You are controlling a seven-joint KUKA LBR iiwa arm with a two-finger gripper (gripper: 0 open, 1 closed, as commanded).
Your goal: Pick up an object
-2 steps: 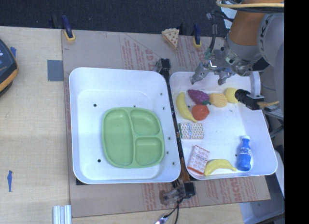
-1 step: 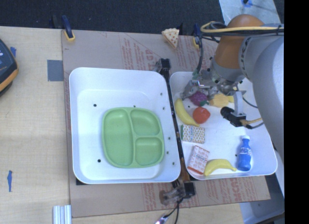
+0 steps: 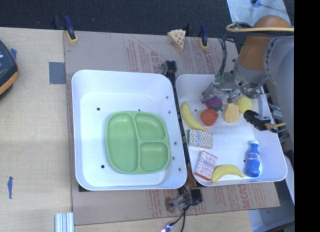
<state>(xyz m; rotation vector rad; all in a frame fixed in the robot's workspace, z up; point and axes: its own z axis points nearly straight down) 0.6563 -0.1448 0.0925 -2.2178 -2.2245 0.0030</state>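
Observation:
My gripper (image 3: 220, 96) hangs low over the back of the right bin (image 3: 272, 176), open. Its fingers stand on either side of the space just above a purple bunch of grapes (image 3: 214, 103). Nothing is held between them. Close around the grapes lie a red tomato (image 3: 209, 117), a yellow cheese wedge (image 3: 231, 113) and a lemon (image 3: 245, 104). A banana (image 3: 190, 116) lies along the bin's left wall. Nearer the front are a cracker packet (image 3: 200, 138), a red and white packet (image 3: 205, 164), a second banana (image 3: 227, 172) and a blue bottle (image 3: 253, 159).
The left bin (image 3: 85, 96) holds a green divided plate (image 3: 137, 142). A black divider rail (image 3: 176, 106) runs between the bins. A cheese-like wedge (image 3: 176, 38) sits on the bench behind them. The arm's orange band (image 3: 255, 51) rises at the right.

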